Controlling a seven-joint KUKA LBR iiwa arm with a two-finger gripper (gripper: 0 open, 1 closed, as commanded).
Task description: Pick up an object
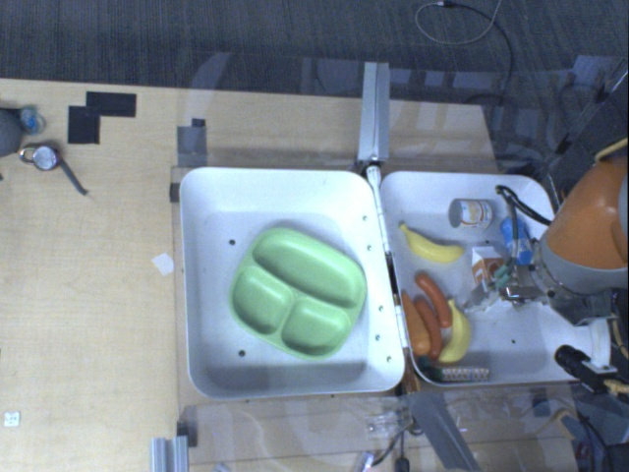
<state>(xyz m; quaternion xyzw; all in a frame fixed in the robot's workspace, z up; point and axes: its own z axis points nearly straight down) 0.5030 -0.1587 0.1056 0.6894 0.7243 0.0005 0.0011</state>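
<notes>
A robotics lab: two shallow white bins [201,293] on a pale wooden bench [88,303], loose black cable [491,23] on grey carpet beyond.

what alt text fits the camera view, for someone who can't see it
The grey-and-orange arm's gripper hovers low in the right bin near two bananas, sausages and a can. The left bin holds a green divided plate.

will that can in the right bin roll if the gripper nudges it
Probably: the can lies on its side on the bin's smooth floor, so a nudge could roll it. It looks small, likely light, and its rounded wall may slip between fingers.
</notes>
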